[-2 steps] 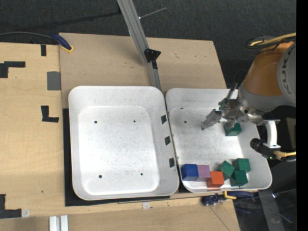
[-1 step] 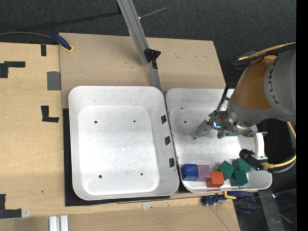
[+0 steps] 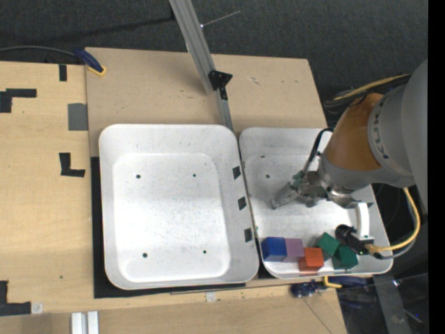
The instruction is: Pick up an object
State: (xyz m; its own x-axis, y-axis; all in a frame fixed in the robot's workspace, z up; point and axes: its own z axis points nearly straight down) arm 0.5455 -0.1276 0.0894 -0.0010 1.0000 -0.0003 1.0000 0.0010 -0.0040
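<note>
Jaws (image 3: 284,199): low over the bare floor of the right bin (image 3: 278,148), near its middle; spread or pressed together cannot be told, and nothing is seen between them.
Candidate objects: 5 blocks in a cluster along the right bin's near edge: blue cube (image 3: 274,248), purple block (image 3: 294,248), orange block (image 3: 312,257), and 2 green blocks (image 3: 328,242) (image 3: 345,257).
Bearing from jaws: toward the near edge, well apart.
Nearest target: judged to be the blue cube.
Left bin (image 3: 167,145): not involved.

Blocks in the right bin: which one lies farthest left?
The blue block, at the row's left end beside the purple block.
</note>
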